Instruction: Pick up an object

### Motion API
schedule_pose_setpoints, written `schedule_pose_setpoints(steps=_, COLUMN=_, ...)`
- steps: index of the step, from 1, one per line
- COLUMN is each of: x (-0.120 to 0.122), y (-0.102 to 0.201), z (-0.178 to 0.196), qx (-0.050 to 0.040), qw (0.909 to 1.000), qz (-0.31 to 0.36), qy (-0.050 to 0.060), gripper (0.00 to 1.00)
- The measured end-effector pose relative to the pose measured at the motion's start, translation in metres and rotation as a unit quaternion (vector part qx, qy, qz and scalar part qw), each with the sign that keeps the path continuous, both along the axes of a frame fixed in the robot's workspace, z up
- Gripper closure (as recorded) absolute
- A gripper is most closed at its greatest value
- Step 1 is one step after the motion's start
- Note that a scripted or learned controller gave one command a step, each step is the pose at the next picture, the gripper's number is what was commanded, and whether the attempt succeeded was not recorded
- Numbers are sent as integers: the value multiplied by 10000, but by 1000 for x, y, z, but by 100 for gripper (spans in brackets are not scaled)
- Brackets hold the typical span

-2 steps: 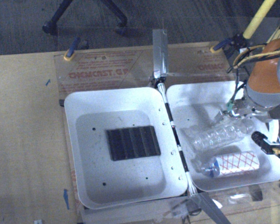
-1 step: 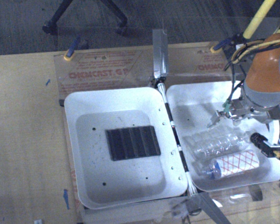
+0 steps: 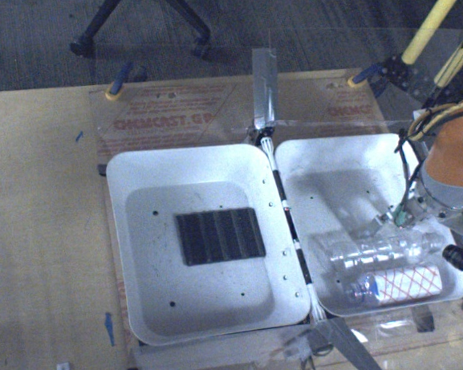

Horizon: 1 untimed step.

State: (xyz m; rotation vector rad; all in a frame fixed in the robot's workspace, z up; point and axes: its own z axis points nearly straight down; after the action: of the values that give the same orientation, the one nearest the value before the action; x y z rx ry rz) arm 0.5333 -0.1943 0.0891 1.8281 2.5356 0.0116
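Gripper (image 3: 397, 216) sits over the right bin (image 3: 326, 164), near its right wall, below the orange band (image 3: 454, 152) of the arm. Fingers are small and blurred against the white floor; cannot tell whether they are apart or together, and nothing is visibly between them.

Just below and left of the gripper: a clear plastic bottle (image 3: 378, 252) lying on its side across the bin floor, long axis roughly left–right. Gripper tip appears near the bottle's upper edge; contact cannot be confirmed.

Just beside the bottle, toward the near wall of the same bin: a white object with a red lattice pattern (image 3: 405, 283), also lying flat, with a bluish end at its left. It lies close against the bottle; whether they touch is unclear.

Left bin (image 3: 134, 180): holds a dark ribbed rectangular piece (image 3: 220, 236), flat on the floor near the centre, well apart from the gripper.

The two bins meet along a central seam, on a wooden bench (image 3: 35, 238). A yellow-handled tool (image 3: 438, 13) shows at the upper right, beyond the bins.
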Motion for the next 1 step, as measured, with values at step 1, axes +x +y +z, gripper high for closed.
schedule_pose_setpoints(steps=1, x=65, y=11, z=-1, qx=4, qw=9993, qz=370, qy=48, gripper=0)
